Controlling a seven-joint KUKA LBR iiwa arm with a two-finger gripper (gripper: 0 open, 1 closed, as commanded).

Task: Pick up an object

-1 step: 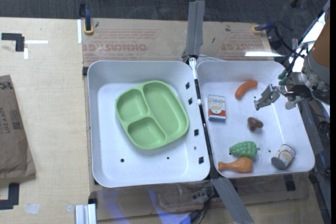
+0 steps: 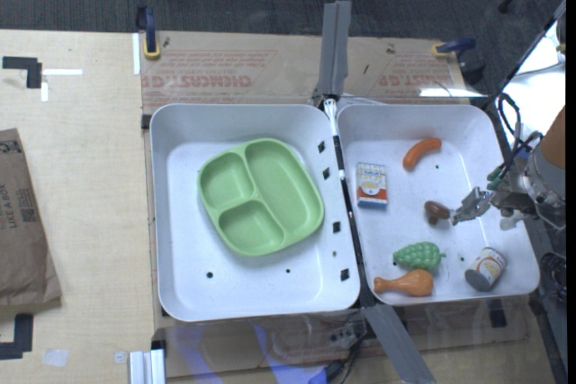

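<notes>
1. The right bin holds six loose things: an orange sausage-shaped piece, a small printed carton, a dark brown lump, a green leafy vegetable, a tan drumstick and a small can.
2. The left bin carries a green divided plate with three compartments, tilted on the bin floor.
3. The gripper reaches in from the right rim and hangs just beside the brown lump, its fingers narrow with nothing seen between them.
4. The brown lump lies near the middle of the right bin, between the carton and the gripper; its shape is too small to give a clear long axis.
5. The can lies on its side near the lower right corner, well clear of the lump; the vegetable and drumstick lie touching, lower in the view.
6. The carton's print is too small to read. Red mirrored lettering runs along the cardboard behind the bins, and a brown paper bag at the left bears dark print.
</notes>
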